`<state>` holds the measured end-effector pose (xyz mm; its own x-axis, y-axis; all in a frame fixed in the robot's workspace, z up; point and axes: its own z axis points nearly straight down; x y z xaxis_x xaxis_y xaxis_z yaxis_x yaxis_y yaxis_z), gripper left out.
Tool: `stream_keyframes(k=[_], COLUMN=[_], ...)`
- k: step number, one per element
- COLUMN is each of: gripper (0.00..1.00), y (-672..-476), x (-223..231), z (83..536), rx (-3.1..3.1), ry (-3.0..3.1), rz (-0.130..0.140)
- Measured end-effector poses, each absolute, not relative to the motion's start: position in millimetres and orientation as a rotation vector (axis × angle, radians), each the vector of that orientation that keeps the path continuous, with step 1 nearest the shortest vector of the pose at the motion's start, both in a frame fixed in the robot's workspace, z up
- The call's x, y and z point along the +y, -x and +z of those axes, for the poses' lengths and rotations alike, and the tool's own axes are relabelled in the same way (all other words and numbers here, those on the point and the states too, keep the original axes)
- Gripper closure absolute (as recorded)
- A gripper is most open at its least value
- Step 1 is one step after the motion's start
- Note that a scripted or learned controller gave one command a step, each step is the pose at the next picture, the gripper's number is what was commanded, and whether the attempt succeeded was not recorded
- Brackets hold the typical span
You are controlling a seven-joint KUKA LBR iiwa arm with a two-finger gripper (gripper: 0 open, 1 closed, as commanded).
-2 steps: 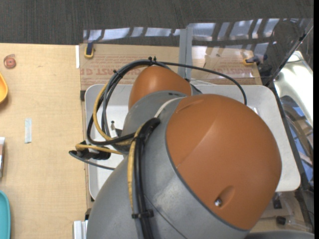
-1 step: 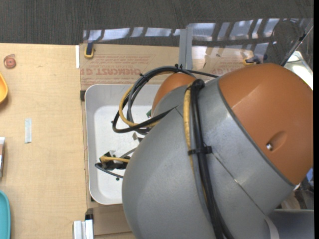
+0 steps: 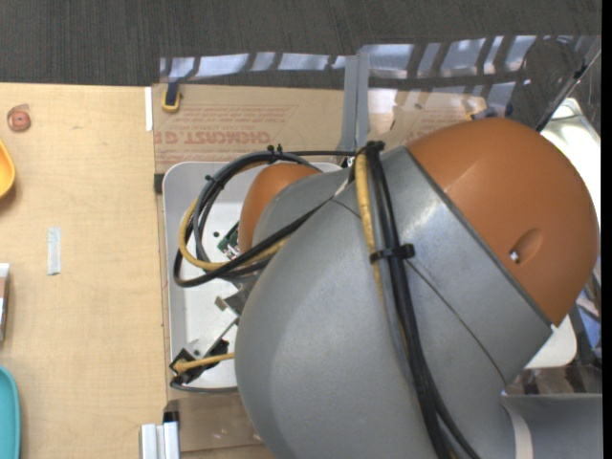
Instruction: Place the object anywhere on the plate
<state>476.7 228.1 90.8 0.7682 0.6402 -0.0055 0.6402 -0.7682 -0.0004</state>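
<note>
**1. Arm.** The grey arm (image 3: 382, 352) reaches in from the right side of the desk (image 3: 76, 285) and covers most of both bins. Its large orange joint cap (image 3: 497, 208) stands over the right half of the desk. The smaller orange wrist band (image 3: 273, 194) stands over the left bin (image 3: 168, 256), close to that bin's far edge. Black and yellow cables (image 3: 206, 208) loop from the wrist toward the bin's left wall.

**2. Claw.** The claw (image 3: 226, 302) hangs below the wrist band, over the left bin's floor and nearer its left wall than its right. Its state, spread or pressed together, cannot be told. Nothing can be confirmed as pinched.

**3. Task's thing.** The position of the object cannot be told, and neither can the position of the plate. The arm's body lies across the bin floors where both would sit. The bearing from claw to object and the object's long axis are therefore undetermined. The rig has 1 arm, so there is no choice of nearer arm.

**4. Writing.** A cardboard sheet (image 3: 249, 127) lies along the desk's far edge, behind the bins. It carries red print that appears inverted. The large line seems to read "CHEMCAST GP", but this is not certain. The smaller lines beneath it are too small to read. No other label is legible.
</note>
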Motion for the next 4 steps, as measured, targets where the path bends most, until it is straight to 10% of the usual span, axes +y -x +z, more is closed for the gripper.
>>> stream_keyframes(k=[2, 3, 4], gripper=[1.00, 0.00, 0.00], y=[-477.0, -476.8, -548.1], x=[228, 228, 228], z=[184, 184, 164], rx=[1.433, 1.434, 1.013], ry=[-2.793, -2.793, -2.971], rz=[-0.010, -0.011, -0.010])
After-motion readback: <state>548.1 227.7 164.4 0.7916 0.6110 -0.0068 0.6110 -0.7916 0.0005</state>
